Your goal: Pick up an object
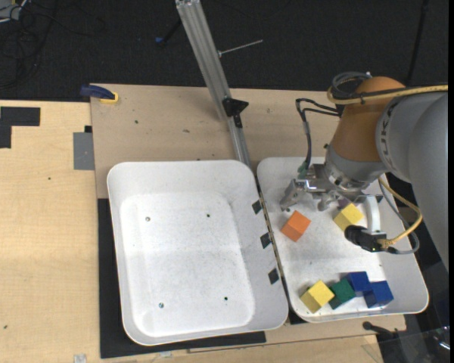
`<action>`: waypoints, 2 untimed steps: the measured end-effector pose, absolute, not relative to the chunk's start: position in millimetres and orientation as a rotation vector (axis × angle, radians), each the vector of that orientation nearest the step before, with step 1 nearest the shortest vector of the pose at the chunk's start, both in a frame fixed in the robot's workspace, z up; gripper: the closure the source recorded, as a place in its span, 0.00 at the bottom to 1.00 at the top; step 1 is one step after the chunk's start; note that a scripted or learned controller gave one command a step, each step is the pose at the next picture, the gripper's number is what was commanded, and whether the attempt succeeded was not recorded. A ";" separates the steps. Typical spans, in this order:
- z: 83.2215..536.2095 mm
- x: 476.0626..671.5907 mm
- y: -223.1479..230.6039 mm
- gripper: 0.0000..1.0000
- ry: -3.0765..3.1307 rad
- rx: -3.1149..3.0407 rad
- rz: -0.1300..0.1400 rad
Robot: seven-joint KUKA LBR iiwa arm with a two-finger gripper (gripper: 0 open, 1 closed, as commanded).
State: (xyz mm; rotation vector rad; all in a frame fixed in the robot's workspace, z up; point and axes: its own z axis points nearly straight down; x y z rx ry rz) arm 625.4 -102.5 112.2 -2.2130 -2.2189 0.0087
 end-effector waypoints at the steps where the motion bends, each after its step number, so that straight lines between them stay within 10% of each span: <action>1: 90.9 625.8 -101.8 0.00 -2.222 -2.219 0.003; 2: 98.6 624.5 -98.4 1.00 -2.218 -2.210 0.004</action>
